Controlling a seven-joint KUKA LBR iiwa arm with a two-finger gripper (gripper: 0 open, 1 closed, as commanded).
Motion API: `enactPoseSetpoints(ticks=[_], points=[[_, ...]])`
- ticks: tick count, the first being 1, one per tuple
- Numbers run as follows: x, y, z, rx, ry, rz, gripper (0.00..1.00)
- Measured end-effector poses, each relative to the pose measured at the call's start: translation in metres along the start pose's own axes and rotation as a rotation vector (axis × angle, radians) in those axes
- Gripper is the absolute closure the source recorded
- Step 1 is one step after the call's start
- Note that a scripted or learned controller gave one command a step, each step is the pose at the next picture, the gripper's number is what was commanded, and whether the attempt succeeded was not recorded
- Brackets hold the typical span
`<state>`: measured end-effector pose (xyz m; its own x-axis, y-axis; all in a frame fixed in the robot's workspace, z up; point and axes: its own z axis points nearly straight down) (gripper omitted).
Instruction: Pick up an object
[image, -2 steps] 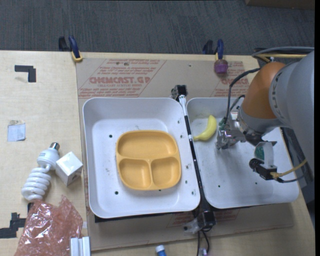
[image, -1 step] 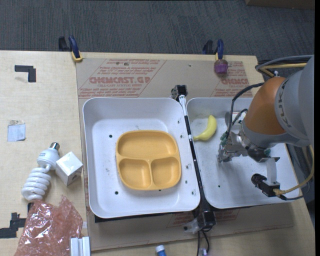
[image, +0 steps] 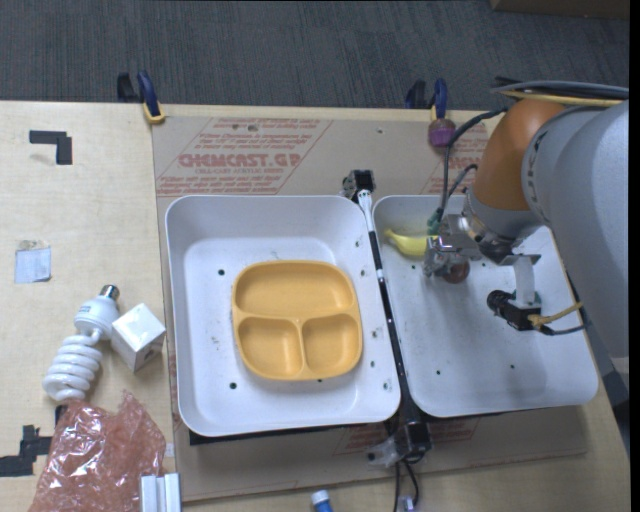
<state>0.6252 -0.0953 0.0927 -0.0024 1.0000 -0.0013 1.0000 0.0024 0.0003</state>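
Banana (image: 405, 242) lies just left of the fingers (image: 441, 262).

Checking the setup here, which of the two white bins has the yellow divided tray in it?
The left bin, away from the arm, holds the yellow tray. The right bin holds a banana instead.

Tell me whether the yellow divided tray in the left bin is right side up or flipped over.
Right side up: the yellow tray shows its three open compartments facing upward, lying flat on the left bin floor.
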Motion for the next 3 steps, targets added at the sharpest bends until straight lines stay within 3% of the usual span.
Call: enactPoseSetpoints(ticks=[1, 2, 3], points=[[-0.020, -0.079, 0.001, 0.000, 0.001, 0.003, 0.00], [-0.019, -0.140, 0.001, 0.001, 0.001, 0.005, 0.00], [-0.024, -0.049, 0.000, -0.001, 0.000, 0.000, 0.00]])
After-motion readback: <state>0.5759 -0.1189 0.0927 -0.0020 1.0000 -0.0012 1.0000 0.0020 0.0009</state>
